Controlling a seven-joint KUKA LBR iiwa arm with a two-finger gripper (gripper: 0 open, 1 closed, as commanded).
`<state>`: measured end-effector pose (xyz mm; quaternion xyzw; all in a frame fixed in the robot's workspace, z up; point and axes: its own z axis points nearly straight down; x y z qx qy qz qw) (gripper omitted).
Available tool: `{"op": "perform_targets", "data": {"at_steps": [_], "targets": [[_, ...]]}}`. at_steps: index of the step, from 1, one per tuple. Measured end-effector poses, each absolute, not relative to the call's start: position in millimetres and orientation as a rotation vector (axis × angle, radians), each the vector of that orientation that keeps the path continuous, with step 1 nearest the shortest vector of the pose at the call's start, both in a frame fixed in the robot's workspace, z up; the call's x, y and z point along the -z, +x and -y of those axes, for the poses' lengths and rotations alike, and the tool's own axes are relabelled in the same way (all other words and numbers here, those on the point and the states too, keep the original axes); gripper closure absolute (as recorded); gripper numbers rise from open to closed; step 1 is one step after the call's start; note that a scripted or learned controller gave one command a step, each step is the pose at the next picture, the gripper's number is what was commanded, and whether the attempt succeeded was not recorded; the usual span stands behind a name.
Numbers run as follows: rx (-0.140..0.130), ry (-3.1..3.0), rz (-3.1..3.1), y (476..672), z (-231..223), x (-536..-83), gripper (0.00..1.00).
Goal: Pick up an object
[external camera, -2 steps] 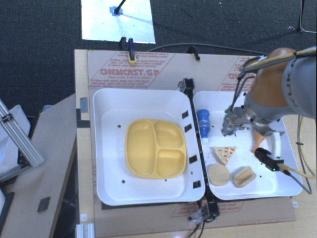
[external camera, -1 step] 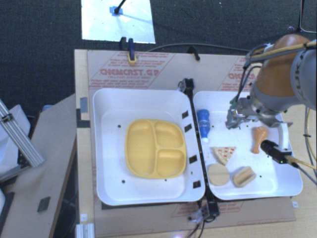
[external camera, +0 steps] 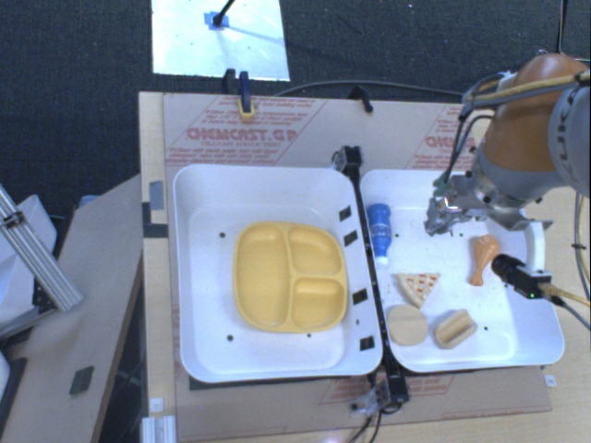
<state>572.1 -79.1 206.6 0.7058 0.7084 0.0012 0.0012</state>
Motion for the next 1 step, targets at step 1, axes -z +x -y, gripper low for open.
{"op": "perform_targets", "data": {"at_steps": [1], "targets": [[-0.003, 2.212, -2.232, 567.8, 28.0, -201.6, 1.00]]}}
